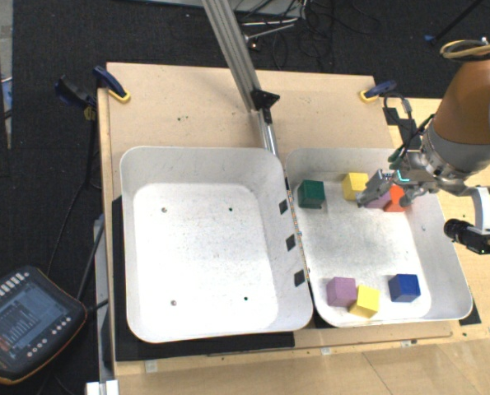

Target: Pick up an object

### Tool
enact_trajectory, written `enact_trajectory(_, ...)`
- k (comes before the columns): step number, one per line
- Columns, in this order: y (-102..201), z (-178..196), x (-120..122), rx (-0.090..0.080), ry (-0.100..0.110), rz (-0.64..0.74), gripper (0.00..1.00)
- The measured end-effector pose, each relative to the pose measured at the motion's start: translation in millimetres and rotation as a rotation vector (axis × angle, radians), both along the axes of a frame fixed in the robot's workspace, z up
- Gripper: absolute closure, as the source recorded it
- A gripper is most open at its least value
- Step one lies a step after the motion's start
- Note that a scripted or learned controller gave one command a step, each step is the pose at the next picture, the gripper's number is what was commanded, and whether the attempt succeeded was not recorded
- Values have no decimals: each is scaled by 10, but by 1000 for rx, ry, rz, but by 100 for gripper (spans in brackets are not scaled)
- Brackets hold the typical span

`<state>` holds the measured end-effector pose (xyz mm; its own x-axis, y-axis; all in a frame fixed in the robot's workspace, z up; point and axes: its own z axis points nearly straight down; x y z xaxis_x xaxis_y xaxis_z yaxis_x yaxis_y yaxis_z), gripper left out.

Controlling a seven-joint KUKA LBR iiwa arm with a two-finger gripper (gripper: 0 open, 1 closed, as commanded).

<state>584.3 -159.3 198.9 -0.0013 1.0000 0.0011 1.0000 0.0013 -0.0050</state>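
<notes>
Nearest, a yellow block (365, 302), purple block (341, 290) and blue cube (403, 287) sit in the right-hand white bin (442, 245). Farther back, the end effector (382, 189) hovers at a small orange-red block (395, 198); its state I cannot tell. The block looks light, rigid and smooth: grip opposite flat faces.

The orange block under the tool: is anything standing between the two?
Nothing visible stands between them. The tool is right over the orange block, with a pinkish block touching it and a yellow block just beside.
</notes>
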Motion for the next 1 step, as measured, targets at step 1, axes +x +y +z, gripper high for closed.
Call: enact_trajectory(1, 1, 26, 6, -1, -4, 0, 0)
